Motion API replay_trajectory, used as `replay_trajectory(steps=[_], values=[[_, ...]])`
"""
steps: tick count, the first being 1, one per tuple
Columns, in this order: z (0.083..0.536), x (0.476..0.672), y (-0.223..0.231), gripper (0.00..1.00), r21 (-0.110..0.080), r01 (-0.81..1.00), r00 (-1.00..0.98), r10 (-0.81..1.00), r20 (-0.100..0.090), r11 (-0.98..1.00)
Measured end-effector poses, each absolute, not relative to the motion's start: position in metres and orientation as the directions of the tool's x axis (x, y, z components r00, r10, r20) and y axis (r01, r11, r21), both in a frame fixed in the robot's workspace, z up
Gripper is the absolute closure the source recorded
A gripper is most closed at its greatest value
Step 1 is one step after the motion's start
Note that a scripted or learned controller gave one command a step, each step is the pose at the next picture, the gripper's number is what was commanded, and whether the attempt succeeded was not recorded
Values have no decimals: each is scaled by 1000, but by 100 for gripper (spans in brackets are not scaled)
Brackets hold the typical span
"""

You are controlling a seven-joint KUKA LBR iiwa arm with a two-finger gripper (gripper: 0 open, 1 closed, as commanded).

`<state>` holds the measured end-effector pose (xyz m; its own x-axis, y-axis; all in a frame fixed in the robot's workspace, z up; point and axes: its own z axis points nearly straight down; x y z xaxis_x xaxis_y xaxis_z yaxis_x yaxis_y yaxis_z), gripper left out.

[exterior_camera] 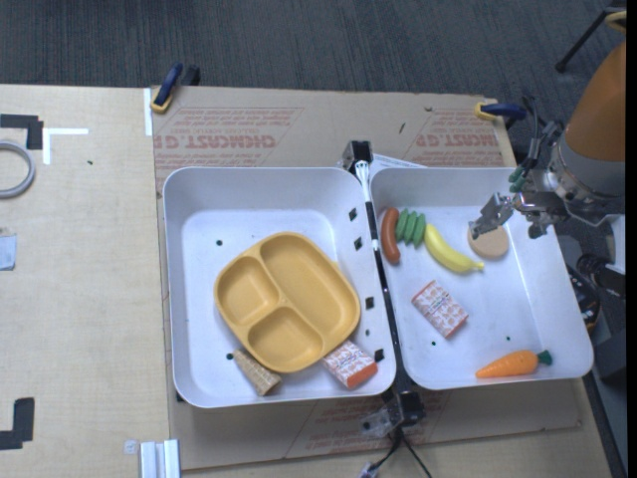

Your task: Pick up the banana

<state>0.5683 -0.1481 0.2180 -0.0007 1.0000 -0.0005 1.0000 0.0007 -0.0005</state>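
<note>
The banana (449, 251) lies in the right bin (542, 312), toward its 11 o'clock area, curving from upper left to lower right. At its 9 o'clock sit a green pepper (410, 227) and a red sausage (390, 237); at its 3 o'clock, touching its tip, is a tan round cookie (490, 243). The end effector (495, 215) hovers above that cookie, just at the banana's 2 o'clock, its fingers apart and gripping nothing. An orange carrot (513, 364) lies at the bin's 5 o'clock. The left bin (189, 297) holds a yellow divided plate (287, 301).
</note>
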Motion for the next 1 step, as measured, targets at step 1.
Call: replay_trajectory(steps=[1], values=[[120, 589, -97, 0, -1, 999, -35, 999, 0, 35]])
